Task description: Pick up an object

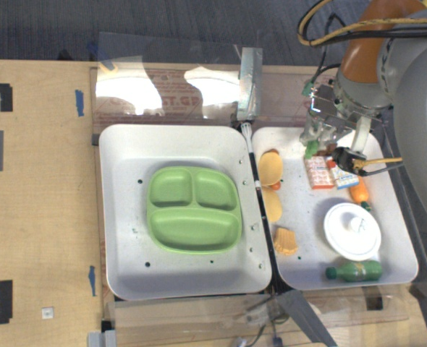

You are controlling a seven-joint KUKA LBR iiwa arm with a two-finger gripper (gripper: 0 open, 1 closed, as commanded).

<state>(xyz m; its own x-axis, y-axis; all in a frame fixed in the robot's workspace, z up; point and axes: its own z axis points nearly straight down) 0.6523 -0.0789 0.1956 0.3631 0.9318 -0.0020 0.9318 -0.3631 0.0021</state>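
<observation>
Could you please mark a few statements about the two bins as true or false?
1. The green divided plate lies in the left bin. True.
2. The green bottle stands upright at the right bin's far edge. False: it lies on its side near the front edge.
3. The white bowl sits in the right bin. True.
4. The gripper hovers above the green divided plate. False: it is over the right bin's far end.

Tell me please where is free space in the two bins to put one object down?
Left bin: bare floor surrounds the green divided plate, widest along its left side. Right bin: a bare patch between the orange pieces at its left wall and the white lid. Crowded at the back right, around the gripper and the small carton.
</observation>
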